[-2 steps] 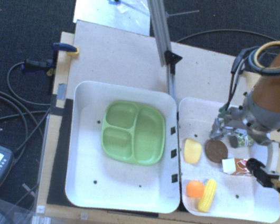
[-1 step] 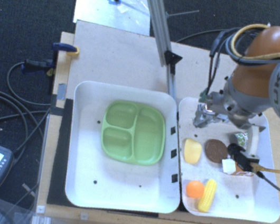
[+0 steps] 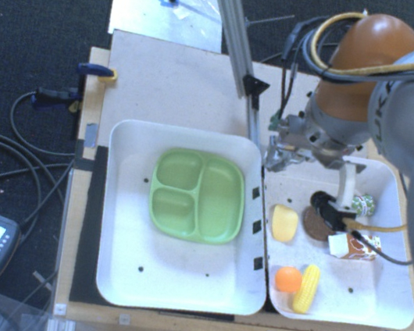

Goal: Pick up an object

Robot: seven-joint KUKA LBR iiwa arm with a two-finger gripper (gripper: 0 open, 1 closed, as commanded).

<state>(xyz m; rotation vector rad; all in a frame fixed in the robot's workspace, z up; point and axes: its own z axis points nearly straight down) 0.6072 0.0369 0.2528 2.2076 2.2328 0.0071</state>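
The hand [image 3: 278,159] is seen low over the far corner of the right bin [image 3: 396,309], close to the wall shared with the left bin [image 3: 107,262]. Whether it is spread or pressed together cannot be told, and nothing is seen held in it.

The green divided plate [image 3: 197,196] lies to the view's left of the hand, in the other bin. It is judged stiff and light but broad and flat. Only its raised rim could be pinched, so it is a poor choice.

The pale yellow block [image 3: 284,223] lies just nearside of the hand. It is judged light and perhaps slightly soft. Its long axis runs roughly far to near, so it is best taken across its short width.

The corn cob [image 3: 307,288] lies well nearside of the hand and a little to the view's right. It is judged light and ribbed rather than slippery. Its long axis also runs far to near, slightly tilted, and a grip across the middle is advised.

The orange ball [image 3: 288,279], just beside the cob, has no axis and is judged likely to roll.
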